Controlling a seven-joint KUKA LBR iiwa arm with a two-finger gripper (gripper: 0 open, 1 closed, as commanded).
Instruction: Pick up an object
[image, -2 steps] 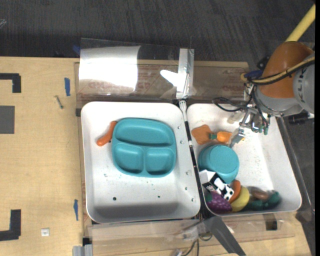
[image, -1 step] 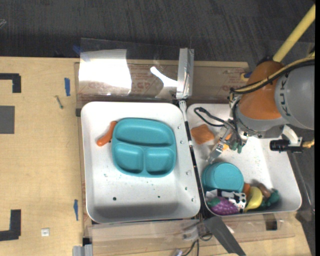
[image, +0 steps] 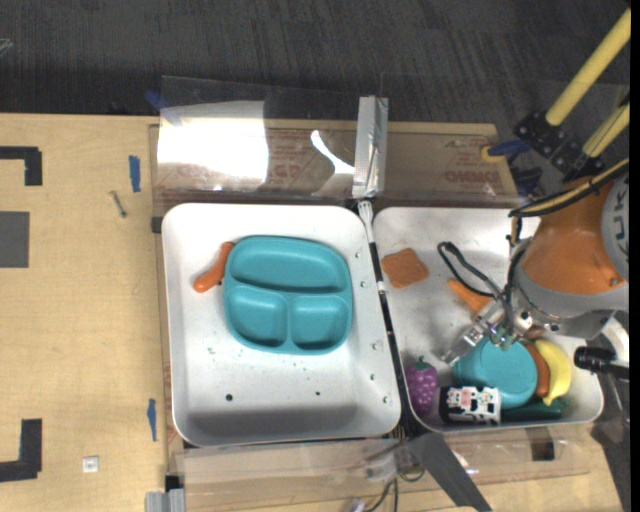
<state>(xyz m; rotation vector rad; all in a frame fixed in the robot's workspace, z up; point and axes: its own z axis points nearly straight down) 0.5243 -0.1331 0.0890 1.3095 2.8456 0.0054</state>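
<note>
Right bin, tool over teal bowl

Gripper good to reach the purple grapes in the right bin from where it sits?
Probably yes. The gripper hangs over the teal bowl, and the purple grapes lie beside that bowl at the right bin's near-left corner, uncovered from above; the bin wall crowds one side.

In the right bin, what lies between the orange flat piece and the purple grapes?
In the camera view, the stretch of bin floor between the orange piece and the grapes is bare white. The gripper hangs further right, over the teal cup.
</note>
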